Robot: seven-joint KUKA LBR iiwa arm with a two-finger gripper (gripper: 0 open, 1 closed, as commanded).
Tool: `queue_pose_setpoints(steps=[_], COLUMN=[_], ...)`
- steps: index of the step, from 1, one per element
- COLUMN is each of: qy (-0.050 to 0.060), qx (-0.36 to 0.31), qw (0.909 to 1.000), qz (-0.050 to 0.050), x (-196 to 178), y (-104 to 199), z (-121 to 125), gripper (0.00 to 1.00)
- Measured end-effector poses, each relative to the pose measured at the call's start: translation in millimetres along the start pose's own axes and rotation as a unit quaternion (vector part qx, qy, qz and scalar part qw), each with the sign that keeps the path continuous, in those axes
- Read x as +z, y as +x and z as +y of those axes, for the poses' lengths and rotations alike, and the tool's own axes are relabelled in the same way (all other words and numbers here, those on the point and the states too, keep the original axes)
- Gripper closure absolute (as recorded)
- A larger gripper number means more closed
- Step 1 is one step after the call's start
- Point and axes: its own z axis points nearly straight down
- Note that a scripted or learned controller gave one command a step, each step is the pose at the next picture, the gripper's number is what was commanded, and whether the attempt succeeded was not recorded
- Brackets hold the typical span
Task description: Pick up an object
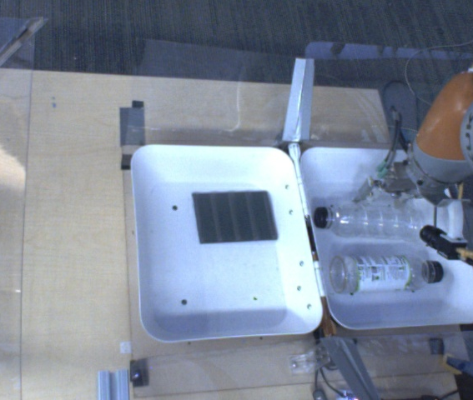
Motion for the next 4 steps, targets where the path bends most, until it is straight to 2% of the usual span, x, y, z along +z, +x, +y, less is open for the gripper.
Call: queue_pose_setpoints(steps=[1,2,3,4], qy=[-0.002,0.003,-0.003,-0.003], qx=[-0.193,-0.316,-0.343,-0.31], qw=[0.9813,0.9489,0.9394,0.9507], qz=[0.001,0.002,-0.001,0.0], x=[-1.1,-30.5,-3.4,-2.8], y=[62.2,80.3,82.6,83.2], z=[3.6,-51.8,-65.8,-48.0], gripper=[0.0,0.0,0.0,0.0])
